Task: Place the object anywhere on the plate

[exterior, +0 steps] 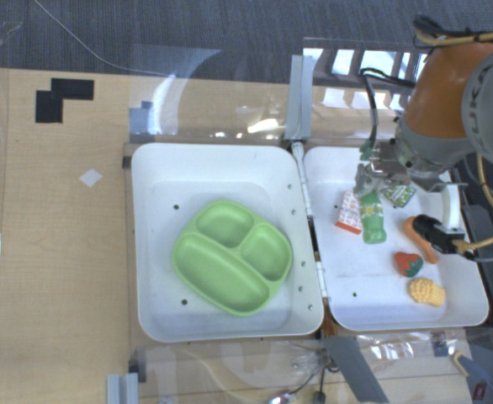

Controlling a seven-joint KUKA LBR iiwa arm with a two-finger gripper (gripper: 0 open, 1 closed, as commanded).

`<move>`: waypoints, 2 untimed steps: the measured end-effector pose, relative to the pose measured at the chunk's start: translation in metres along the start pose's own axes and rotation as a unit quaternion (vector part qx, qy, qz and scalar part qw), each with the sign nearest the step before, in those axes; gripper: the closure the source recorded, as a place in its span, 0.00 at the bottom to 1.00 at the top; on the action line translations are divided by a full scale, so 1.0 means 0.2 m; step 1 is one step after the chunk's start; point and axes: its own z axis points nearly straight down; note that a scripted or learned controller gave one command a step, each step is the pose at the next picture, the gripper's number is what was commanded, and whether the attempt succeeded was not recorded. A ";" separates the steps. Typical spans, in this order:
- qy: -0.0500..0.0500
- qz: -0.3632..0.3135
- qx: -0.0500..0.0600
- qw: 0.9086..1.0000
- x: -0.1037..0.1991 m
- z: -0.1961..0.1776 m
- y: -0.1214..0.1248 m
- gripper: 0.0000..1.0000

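Overhead, we saw the arm [448, 91] reaching in from the right, its orange band above the far corner of the right bin [364, 289], and the gripper [371, 182] hung low over that bin's upper middle. We could not tell whether it was spread or closed, since the wrist hid its tip from us, and we saw nothing that we could call held. Just below the gripper lay a green bottle [373, 224], running roughly up and down in our view, its top end at or under the gripper's tip; whether the two touched we could not say. Beside the bottle on its left, touching it or nearly so, lay a red-and-white packet [348, 213]. A green wrapper [400, 194] lay to the gripper's right, partly covered by it. Further right and lower we saw a carrot [416, 228] lying at a slant, then a strawberry [408, 264] just below it, and a corn cob [426, 292] near the bin's lower right corner. All of these things lay in the right bin. The plate [221, 274], green with three compartments, sat turned at an angle in the middle of the left bin [158, 217], well apart from the bottle, with the bins' adjoining walls between them.
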 end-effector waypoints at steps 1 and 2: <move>0.001 0.002 0.001 1.000 0.38 0.08 -0.20 1.00; 0.001 0.002 0.001 1.000 0.77 -0.10 -0.51 1.00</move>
